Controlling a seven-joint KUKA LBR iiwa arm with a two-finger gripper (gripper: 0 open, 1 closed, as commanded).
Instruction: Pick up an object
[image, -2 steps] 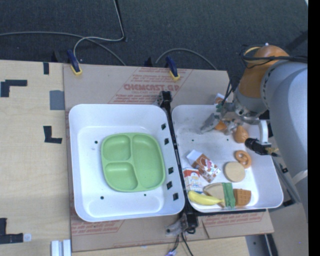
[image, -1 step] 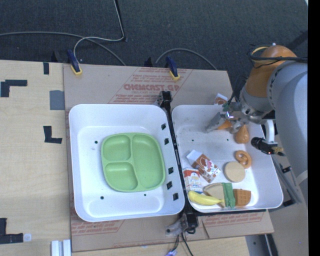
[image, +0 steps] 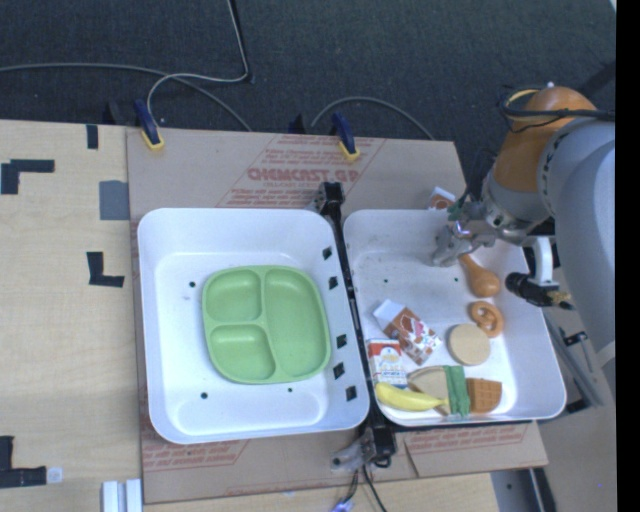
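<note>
My gripper (image: 452, 244) hangs low over the upper right part of the right bin (image: 400, 250). Its tip is just up and left of a brown toy drumstick (image: 480, 277), close to the narrow end of it. I see nothing held in it. Below the drumstick lie a small pretzel (image: 487, 317) and a round tan cookie (image: 468, 345). A red and white packet (image: 411, 333) lies mid-bin. Along the front wall sit a yellow banana (image: 408, 398), a bread slice (image: 432, 379) and an orange waffle piece (image: 484, 394).
The left bin (image: 170, 250) holds a green divided plate (image: 266, 323). The grey arm with its orange band (image: 535, 140) comes in over the right bin's right rim. A black clip (image: 330, 195) sits where the bins meet at the back.
</note>
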